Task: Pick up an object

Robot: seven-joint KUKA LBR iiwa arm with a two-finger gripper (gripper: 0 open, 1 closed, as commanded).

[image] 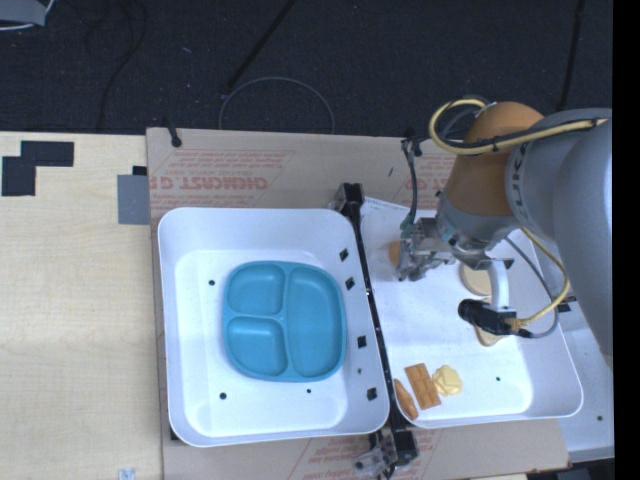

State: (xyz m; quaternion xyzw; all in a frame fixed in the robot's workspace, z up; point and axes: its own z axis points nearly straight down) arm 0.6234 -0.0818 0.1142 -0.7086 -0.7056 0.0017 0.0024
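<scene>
The left bin (185, 268) contains a blue divided plate (283, 320), lying flat at its centre. The right bin (520, 393) contains small food pieces (428, 385) at its near left corner: tan strips beside a yellow lump. The gripper (418, 264) is positioned at the far left of the right bin, well apart from them; finger state cannot be determined.

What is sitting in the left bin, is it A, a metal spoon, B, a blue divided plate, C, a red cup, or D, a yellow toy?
B: a blue divided plate with three compartments lies flat in the left bin; the small yellow and orange pieces lie in the right bin.
</scene>
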